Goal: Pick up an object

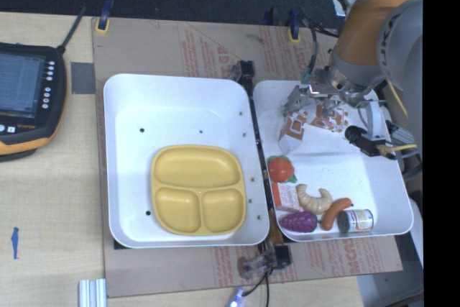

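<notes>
My gripper [310,98] hangs over the far part of the right bin [388,187], below the arm's orange band. A brown-and-white snack packet [295,128] lies just beneath its left side, and a red-and-white packet [331,118] sits under its right side. Whether either packet is touched cannot be made out. Nearer the front of this bin lie a red tomato [281,169], a tan croissant-shaped toy [315,198], a sausage [337,212], a purple eggplant [297,222], a small can [358,220] and an orange-white packet [286,195].
The left bin [129,118] holds a yellow three-compartment plate [198,189]. A teach pendant [27,97] rests on the bench at far left. The divider between the bins runs along the bins' inner rims [257,147]. Blue clamps [103,14] hold the cardboard mat.
</notes>
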